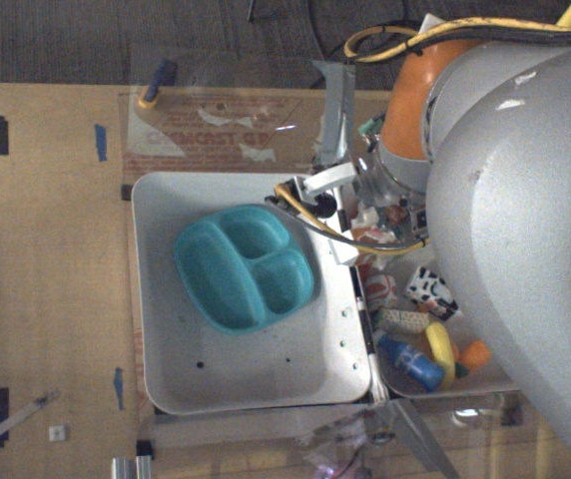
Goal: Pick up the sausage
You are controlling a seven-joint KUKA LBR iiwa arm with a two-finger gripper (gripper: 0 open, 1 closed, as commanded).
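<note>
Right bin, near end (401,384): a blue bottle (410,362), a yellow piece (439,345) and an orange piece (475,353) lie packed at 5 o'clock in the view.
Pile behind them: a beige ridged piece (405,319) and a black-and-white spotted toy (430,287) touch or nearly touch.
Sausage: probably the reddish piece (373,234) at 3 o'clock, just below the gripper; I can't confirm this.
Gripper (370,218): it sits low over the right bin's far half, and whether it's spread or pinching can't be told.
Arm (505,218): it hides most of the right bin.
Risk, crowding: a grasp here may catch a neighbouring toy instead, or nothing.
Risk, wall: the target lies close to the wall between the bins, so the gripper could strike it.
Risk, cable (300,213): the yellow loop hangs toward 9 o'clock and could snag.
Left bin (151,267): it holds a teal divided plate (246,267), clear of the grasp.
</note>
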